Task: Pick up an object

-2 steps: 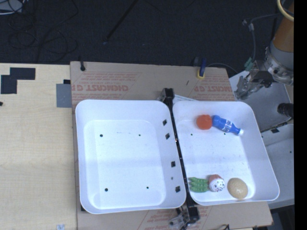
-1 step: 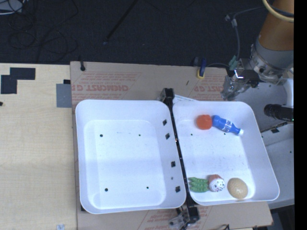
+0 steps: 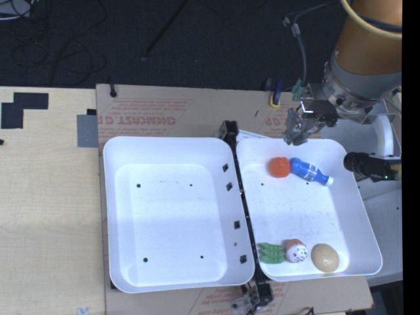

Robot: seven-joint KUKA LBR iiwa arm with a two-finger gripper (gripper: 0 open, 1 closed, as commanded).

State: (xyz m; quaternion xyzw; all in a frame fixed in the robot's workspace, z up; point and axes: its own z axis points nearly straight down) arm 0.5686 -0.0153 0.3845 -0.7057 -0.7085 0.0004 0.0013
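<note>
The right bin (image 3: 348,195) holds an orange ball (image 3: 279,167) near its far edge, with a blue bottle (image 3: 308,171) lying just to its right. Along the bin's near edge lie a green toy (image 3: 270,252), a small white and red object (image 3: 296,251) and a tan egg-shaped object (image 3: 324,257). My gripper (image 3: 296,135) hangs over the far rim of the right bin, just above and behind the orange ball and the bottle. Nothing shows between its fingers.
The left bin (image 3: 118,176) sits beside the right one, with a black divider (image 3: 237,195) between them. Both rest on a cardboard sheet (image 3: 170,110). A black device (image 3: 367,165) stands just beyond the right bin's right rim.
</note>
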